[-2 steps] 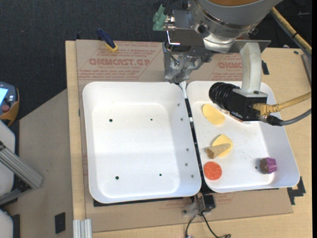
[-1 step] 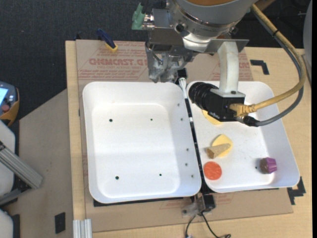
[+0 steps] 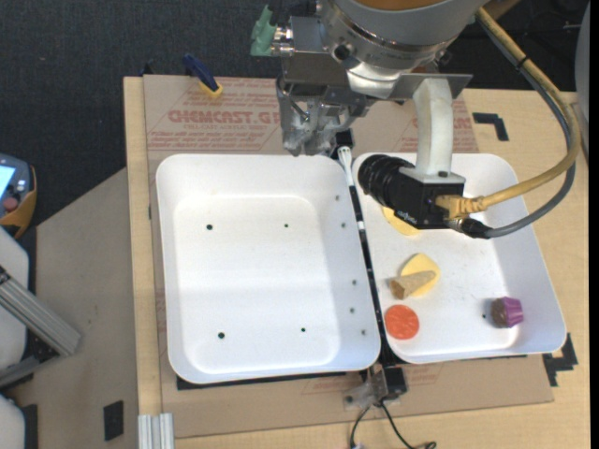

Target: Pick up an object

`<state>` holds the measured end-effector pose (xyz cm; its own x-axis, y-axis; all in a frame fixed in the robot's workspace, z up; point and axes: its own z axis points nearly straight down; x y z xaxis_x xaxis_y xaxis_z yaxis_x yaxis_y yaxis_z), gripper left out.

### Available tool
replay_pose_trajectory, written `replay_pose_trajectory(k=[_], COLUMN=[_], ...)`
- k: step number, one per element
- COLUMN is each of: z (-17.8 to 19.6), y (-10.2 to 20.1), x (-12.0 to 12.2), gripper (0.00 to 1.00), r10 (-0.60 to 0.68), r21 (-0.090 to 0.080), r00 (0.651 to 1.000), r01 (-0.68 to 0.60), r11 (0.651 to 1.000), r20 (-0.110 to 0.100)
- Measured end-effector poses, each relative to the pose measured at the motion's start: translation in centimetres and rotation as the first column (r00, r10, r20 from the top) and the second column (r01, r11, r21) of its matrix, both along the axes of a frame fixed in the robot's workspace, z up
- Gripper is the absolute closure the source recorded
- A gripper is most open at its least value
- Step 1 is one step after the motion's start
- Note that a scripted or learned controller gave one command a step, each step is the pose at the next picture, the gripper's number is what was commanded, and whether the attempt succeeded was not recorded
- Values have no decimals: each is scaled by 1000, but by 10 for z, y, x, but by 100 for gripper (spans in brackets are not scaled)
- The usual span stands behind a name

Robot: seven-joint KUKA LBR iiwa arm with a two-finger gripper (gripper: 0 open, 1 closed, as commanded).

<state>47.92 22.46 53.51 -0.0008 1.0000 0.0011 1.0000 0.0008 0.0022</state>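
Observation:
The grey arm reaches in from the top, and its gripper hangs over the far rim of the left bin, close to the divide between the two bins. In the right bin lie a yellow wedge with a brown end, a flat red disc and a small purple piece. Another yellow piece peeks out from under a black cylinder mounted on the arm. The gripper is well apart from all of these, up and to their left.
A yellow hose and black cable run from the black cylinder off to the right. A blue and yellow clamp sits on the cardboard sheet behind the left bin. A grey rail lies at the far left.

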Motion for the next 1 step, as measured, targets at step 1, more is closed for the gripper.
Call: replay_pose_trajectory(k=[1], z=[0], y=[0], x=[0], gripper=[100], r10=[0], r21=[0], r00=[1000], r01=[0], r11=[1000], r20=[0])
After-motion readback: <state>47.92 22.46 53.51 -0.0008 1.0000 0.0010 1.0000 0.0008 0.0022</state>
